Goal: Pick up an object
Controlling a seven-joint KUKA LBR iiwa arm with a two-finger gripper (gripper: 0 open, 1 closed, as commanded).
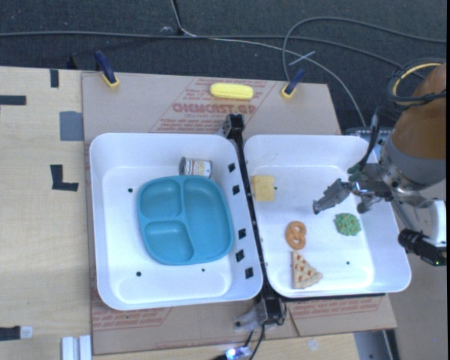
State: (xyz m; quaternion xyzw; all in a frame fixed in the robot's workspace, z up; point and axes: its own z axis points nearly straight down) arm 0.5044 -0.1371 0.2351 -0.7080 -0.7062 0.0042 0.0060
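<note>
Here the gripper [328, 199] hung over the right bin [281, 150], its dark fingers slightly apart and clamped on nothing. Just beside its tips, toward the arm, lay a green lump [347, 224]. Below the tips sat a pretzel [295, 235], and farther down a pizza slice [304, 271]. Out ahead of the fingers, near the divider, rested a yellow block [263, 187]. Well beyond, the left bin [112, 156] held a blue tray [185, 220] with a small can [196, 167] at its top edge.

Red printed lettering on the cardboard sheet [195, 111] under the bins, upper centre, reads roughly "CHEMCAST GP"; smaller lines are illegible.
</note>
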